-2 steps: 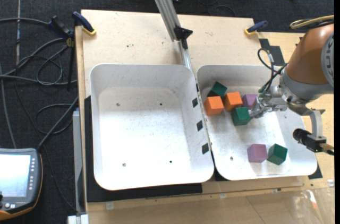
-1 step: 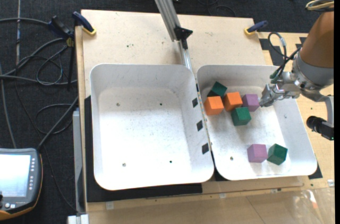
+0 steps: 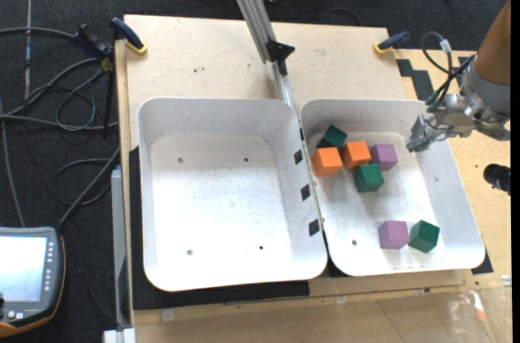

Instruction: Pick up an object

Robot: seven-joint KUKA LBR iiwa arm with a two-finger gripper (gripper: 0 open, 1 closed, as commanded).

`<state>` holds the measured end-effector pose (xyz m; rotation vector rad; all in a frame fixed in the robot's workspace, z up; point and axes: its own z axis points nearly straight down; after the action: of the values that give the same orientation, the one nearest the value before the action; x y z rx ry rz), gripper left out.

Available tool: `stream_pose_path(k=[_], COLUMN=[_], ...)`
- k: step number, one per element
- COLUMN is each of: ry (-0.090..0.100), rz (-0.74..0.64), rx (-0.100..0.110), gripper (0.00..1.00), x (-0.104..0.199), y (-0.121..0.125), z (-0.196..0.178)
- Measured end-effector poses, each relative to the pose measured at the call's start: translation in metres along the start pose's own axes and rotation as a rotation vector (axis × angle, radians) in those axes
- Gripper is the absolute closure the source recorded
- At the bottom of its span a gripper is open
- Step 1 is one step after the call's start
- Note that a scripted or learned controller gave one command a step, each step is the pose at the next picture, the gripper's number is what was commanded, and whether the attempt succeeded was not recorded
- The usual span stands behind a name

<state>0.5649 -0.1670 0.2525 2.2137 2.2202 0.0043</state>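
Scene: a grey arm (image 3: 496, 81) is reaching in from the right over the right bin (image 3: 455, 195), one of two shallow white bins sitting side by side on a pale surface (image 3: 203, 49).

Hand: the hand (image 3: 416, 140) is hovering at the right bin's upper right wall, pointing down and to the left toward the blocks. It is carrying nothing; whether it is set wide or narrow cannot be told from this angle.

Nearest target: a purple cube (image 3: 384, 155) is lying just left of the hand and slightly below it, at the right end of a tight cluster.

Cluster: an orange cube (image 3: 356, 154) is pressing against the purple one, with a second orange cube (image 3: 327, 161) beside it, a dark green block (image 3: 331, 137) behind them and a green cube (image 3: 369, 177) in front, all touching or nearly so.

Loose pair: another purple cube (image 3: 393, 234) and a green cube (image 3: 424, 236) are sitting side by side near the bin's front right corner, well apart from the cluster and further from the hand.

Key relation: the pick is likely turning on a short move left and down to the near purple cube; its neighbours are crowding one side, which may be leaving little room for a finger.

Left bin: the left bin (image 3: 162, 171) is standing apart from the action.

Progress: no object is lifted yet.
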Motion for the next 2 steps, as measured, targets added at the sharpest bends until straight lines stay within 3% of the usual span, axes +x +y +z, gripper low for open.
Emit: stream_pose_path(k=[2], ry=[0.005], rz=[-0.006], rx=[0.006], gripper=[1.00], x=[0.099], y=[0.002], z=[-0.005])
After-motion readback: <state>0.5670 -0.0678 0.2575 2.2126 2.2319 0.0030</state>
